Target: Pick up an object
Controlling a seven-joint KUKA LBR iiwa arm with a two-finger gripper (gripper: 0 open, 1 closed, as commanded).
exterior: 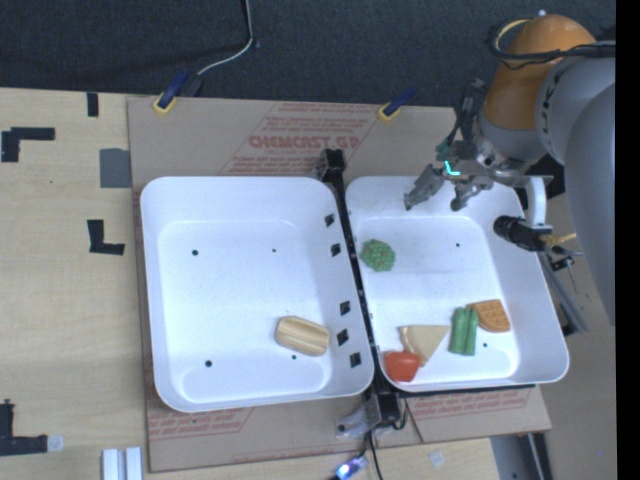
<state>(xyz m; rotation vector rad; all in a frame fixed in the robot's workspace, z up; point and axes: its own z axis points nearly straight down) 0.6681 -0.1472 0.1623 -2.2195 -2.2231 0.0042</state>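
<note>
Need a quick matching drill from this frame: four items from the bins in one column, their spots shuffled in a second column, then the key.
Items:
1. bread roll
2. broccoli
3. tomato
4. gripper

Places:
A. right bin, upper left part
B. over the right bin's far edge
C. left bin, near right part
D. right bin, near left corner, beside the cheese wedge

Pairs: 1-C, 2-A, 3-D, 4-B
</note>
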